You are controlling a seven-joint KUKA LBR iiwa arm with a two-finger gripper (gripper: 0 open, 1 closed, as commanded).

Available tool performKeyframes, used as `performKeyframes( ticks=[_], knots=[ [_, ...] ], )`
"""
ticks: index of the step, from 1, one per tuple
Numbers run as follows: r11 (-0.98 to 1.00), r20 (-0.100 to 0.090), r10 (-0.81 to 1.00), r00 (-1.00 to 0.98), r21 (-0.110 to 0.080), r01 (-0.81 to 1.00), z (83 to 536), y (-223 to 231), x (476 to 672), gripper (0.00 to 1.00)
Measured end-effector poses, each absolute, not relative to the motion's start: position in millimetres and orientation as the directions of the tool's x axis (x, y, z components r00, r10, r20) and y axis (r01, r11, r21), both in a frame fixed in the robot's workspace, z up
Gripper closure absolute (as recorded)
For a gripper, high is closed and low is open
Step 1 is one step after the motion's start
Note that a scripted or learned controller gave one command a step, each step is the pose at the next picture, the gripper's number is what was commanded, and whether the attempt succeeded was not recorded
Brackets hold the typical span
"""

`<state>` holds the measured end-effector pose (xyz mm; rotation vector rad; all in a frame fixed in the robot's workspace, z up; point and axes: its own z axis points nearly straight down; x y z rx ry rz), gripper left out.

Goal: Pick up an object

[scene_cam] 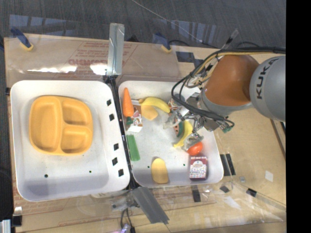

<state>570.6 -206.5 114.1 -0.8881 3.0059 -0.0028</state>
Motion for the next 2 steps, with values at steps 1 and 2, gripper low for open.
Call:
performKeyframes(
  ticks=[1,2],
  knots=[
    [0.85,0.0,-0.527,-0.85,0.003,-0.527,91.4,-209.3,573.9,0.0],
    [0.848,-0.003,-0.53,-0.848,0.0,-0.53,103.2,-208.4,576.0,1.0]
  ],
)
